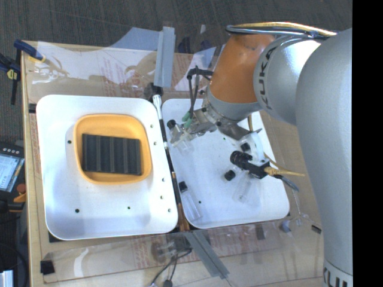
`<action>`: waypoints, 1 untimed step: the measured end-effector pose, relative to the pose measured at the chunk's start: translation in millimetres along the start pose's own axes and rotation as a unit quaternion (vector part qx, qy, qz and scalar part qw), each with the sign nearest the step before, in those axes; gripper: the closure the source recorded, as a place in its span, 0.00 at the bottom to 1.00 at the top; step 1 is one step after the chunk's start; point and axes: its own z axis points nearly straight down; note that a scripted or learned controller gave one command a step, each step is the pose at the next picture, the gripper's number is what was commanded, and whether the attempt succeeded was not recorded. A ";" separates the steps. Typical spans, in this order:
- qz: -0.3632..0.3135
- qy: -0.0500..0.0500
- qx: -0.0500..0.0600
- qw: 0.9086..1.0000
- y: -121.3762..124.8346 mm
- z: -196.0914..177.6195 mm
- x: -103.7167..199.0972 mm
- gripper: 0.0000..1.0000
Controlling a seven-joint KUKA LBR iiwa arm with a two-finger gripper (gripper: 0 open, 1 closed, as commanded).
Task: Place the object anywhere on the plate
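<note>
Yellow rounded plate (pixel 111 123) in the left white bin (pixel 60 202) already bears the black ridged rectangular block (pixel 112 154), so placing looks done; the pincer (pixel 182 130) hangs over the right bin (pixel 215 211), its grip unreadable.

A dark ribbed rectangular block (pixel 112 154) lies flat on the yellow plate (pixel 111 123) in the left bin (pixel 90 217).

I see dark ribbed floor (pixel 90 5) beyond the pincer (pixel 181 131), pale wooden surface (pixel 108 256) spreading around it, and a small lit screen (pixel 9 171) far off toward my view's left edge.
</note>
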 end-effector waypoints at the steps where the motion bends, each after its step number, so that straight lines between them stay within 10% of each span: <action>1: -0.064 -0.002 -0.003 0.998 45.8 -1.9 25.8 1.00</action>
